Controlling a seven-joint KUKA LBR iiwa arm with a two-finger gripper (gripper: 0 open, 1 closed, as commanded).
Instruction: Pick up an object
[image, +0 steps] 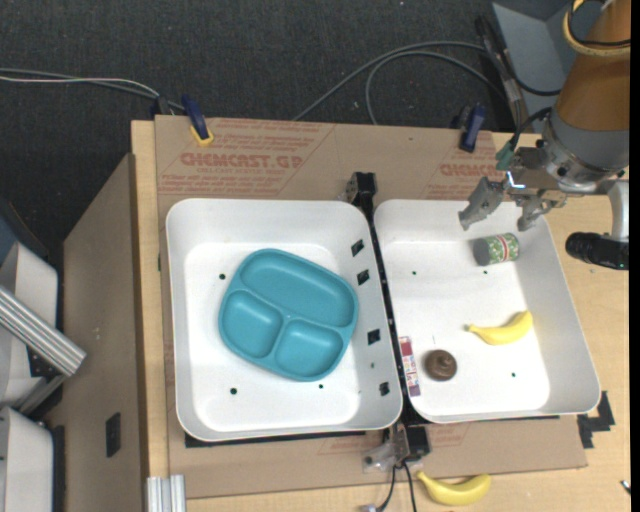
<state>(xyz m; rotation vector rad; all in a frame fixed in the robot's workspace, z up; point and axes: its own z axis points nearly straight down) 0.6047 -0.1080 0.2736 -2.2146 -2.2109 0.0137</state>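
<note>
Bins sit side by side on the bench (250, 150), which is covered with brown cardboard. The left bin (190, 300) carries a blue divided plate (288, 313) near its middle. The right bin (560, 340) holds a small can (497, 249) lying on its side near the far edge, a banana (501, 329) toward the right wall, and a round brown thing, perhaps a doughnut (440, 365), near the front left corner. The gripper (510, 205) hangs over the far edge of the right bin, just above the can, its two fingers (480, 205) spread apart with nothing between them. A second banana (455, 487) lies on the front edge of the bench, outside the bins.
</note>
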